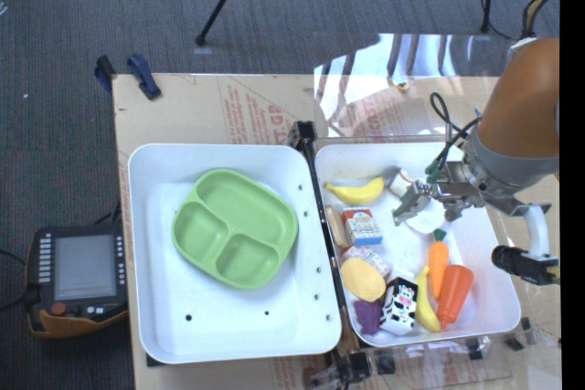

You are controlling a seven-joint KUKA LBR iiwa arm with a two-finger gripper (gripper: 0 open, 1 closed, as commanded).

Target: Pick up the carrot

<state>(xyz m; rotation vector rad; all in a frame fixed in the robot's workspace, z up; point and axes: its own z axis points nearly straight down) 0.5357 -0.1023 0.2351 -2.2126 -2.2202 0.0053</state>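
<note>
The carrot (438, 268) is slim and orange with a green top. It lies in the right bin (498, 310), pointing toward the near edge, with a thicker orange vegetable (456, 292) against its right side. My gripper (426, 212) hangs just above and behind the carrot's green end. Its fingers are spread over a white object (424, 221), and they hold nothing. The grey arm with its orange band (526, 100) comes in from the right.
The right bin also holds a banana (358, 190), a small carton (363, 226), a yellow lemon (363, 279), purple grapes (367, 316), a cow-patterned box (398, 304) and a small yellow banana (425, 308). A green divided plate (236, 227) sits in the left bin (155, 306).
</note>
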